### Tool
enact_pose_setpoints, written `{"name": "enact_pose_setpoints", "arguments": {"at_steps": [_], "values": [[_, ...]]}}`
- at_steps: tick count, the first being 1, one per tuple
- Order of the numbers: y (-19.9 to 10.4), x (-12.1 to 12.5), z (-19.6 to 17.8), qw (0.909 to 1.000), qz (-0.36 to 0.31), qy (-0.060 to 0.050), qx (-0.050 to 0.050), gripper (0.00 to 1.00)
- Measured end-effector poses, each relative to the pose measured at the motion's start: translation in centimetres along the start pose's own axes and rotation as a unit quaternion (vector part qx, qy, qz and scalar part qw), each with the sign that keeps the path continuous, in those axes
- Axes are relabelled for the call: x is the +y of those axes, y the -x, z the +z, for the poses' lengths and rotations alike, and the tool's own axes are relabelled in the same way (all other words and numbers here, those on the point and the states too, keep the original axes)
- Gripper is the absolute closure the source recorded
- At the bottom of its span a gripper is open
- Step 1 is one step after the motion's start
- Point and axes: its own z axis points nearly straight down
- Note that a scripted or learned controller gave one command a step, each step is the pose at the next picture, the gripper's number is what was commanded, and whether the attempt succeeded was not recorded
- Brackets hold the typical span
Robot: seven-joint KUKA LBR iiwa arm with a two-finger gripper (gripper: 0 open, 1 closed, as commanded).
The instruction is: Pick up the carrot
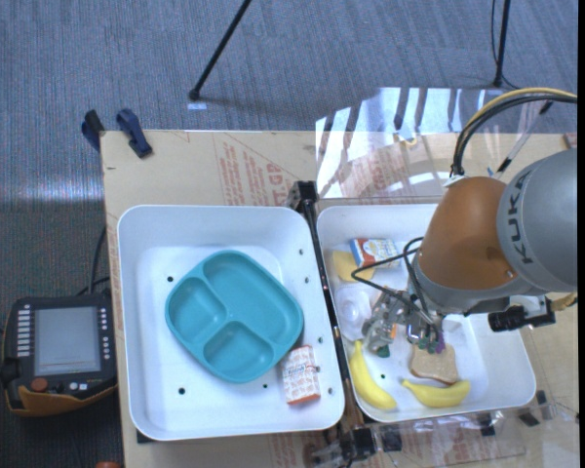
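Observation:
My gripper (388, 328) hangs low over the middle of the right bin (512, 398), below the orange wrist band (465, 244). It sits just above a yellow banana (369, 378) and left of a slice of bread (434, 365). A clear plastic item (352, 305) lies right beside it on the left. The arm's bulk covers the bin's right middle part.
A second banana (437, 393) lies at the right bin's front. A small carton (375, 252) and a yellow item (343, 264) sit at its back left. The left bin (141, 261) holds a teal divided plate (234, 315) and a small snack box (300, 374).

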Motion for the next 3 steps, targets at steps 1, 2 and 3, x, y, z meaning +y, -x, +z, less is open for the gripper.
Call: {"name": "enact_pose_setpoints", "arguments": {"at_steps": [1,2,3], "values": [[3.7,8.3,-10.5,0.9973,0.073,0.002,-0.005,1.0],[-0.8,1.9,-10.0,1.0,0.002,-0.001,0.0,1.0],[-0.8,2.0,-10.0,1.0,0.001,-0.001,0.0,0.0]]}}
